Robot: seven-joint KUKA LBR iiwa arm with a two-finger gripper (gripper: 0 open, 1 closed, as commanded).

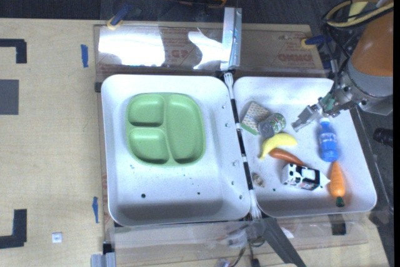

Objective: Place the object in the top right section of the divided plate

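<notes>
Gripper (310, 113) over right bin (365, 197), jaw state unclear; blue bottle (327, 141) just below-right of jaws; banana (277, 144) below-left; green divided plate (166, 128) far left.

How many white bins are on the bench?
2. The left bin holds the green divided plate; the right bin holds the small objects, with the gripper above it.

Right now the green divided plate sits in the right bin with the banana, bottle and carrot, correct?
Not quite. The camera view shows the green divided plate alone in the left bin; the banana, blue bottle and carrot lie in the right bin.
</notes>
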